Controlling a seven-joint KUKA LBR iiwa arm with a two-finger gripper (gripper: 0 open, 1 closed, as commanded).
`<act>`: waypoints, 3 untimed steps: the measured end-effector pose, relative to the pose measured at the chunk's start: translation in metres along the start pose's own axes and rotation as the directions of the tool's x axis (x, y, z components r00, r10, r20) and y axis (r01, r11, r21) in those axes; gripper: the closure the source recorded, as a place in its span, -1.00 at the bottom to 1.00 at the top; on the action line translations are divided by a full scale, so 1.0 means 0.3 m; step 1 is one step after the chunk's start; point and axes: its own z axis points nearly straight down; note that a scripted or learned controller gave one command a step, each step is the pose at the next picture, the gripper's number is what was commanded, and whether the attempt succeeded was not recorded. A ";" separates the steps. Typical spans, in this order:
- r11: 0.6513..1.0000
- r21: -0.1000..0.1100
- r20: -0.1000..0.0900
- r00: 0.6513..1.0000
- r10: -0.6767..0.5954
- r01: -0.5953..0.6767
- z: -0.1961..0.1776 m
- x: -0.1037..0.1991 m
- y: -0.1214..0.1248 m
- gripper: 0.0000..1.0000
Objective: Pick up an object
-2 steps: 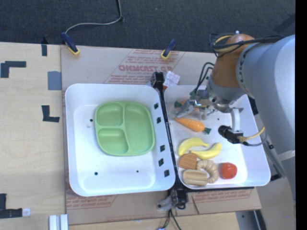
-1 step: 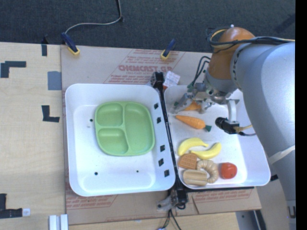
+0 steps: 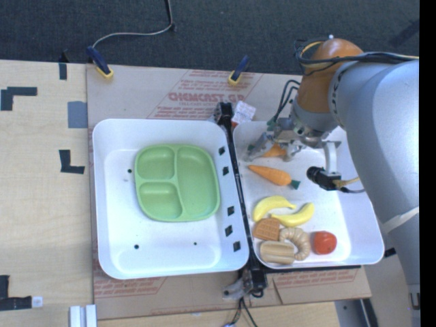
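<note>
Camera view: gripper [image 3: 272,144] low above carrot [image 3: 270,175].

Glossy white plastic bins [image 3: 109,182], matt green plastic tray [image 3: 177,182], brown cardboard sheet [image 3: 170,94]

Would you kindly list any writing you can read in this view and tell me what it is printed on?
"CHEMCAST" in red on the brown cardboard sheet under the bins; its final letters are uncertain.
Smaller red lines beneath it: too blurred to read.
Small white tag near the bin divider: print illegible.

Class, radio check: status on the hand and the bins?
Hand low in right bin, far end. Carrot just beside it, not gripped. Bananas, tomato nearer.
</note>
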 end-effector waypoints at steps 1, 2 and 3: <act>1.000 -0.005 0.002 1.000 0.001 -0.001 -0.001 0.000 -0.005 -1.00; 1.000 -0.001 0.004 1.000 0.002 -0.002 0.000 0.002 -0.001 -1.00; 1.000 0.000 0.000 1.000 0.000 0.000 0.000 -0.007 0.000 -1.00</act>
